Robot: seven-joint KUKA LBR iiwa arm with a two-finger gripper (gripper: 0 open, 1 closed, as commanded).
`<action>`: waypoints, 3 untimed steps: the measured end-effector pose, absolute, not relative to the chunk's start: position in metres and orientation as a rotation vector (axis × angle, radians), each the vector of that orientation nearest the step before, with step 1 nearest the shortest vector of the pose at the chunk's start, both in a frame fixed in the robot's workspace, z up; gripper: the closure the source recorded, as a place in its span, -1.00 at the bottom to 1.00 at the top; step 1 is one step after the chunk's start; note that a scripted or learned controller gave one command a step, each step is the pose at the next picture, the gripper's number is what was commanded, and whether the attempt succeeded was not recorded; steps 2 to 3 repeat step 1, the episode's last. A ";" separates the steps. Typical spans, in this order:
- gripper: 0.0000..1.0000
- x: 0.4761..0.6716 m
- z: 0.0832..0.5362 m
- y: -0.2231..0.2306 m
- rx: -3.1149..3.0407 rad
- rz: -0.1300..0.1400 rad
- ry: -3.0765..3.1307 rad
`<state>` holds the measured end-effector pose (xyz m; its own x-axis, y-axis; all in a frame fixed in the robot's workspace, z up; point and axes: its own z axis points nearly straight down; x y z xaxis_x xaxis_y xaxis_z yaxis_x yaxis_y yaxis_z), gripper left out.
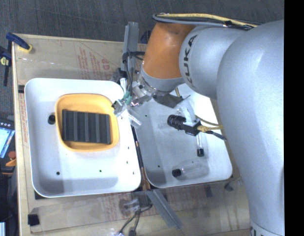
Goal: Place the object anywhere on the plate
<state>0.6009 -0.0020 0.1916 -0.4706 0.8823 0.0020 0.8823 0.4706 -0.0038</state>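
Arm: the grey KUKA arm with its orange band (pixel 164 53) reaches in from the right and hides much of the right bin.
Gripper: the two-finger gripper (pixel 126 103) sits over the seam between the two bins, just beside the right edge of the plate.
Fingers: I cannot tell whether they are apart, together or clamped on anything; the tip is small and cluttered.
Plate: a yellow rounded-square plate (pixel 68 102) lies in the left shallow white bin (pixel 78 181), toward its far side.
Object: a dark ribbed rectangular block (pixel 87 127) lies flat on the plate, inside its rim.
Right bin: the right shallow white bin (pixel 162 156) holds a small clear item (pixel 189 170) near its near edge.
Surface: a wooden bench surface (pixel 68 53) bears both bins side by side.
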 end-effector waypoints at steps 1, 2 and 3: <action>-1.00 0.601 0.192 -0.002 -1.616 0.004 -2.691; -1.00 0.601 0.192 -0.002 -1.616 0.004 -2.691; -1.00 0.601 0.192 -0.002 -1.616 0.004 -2.691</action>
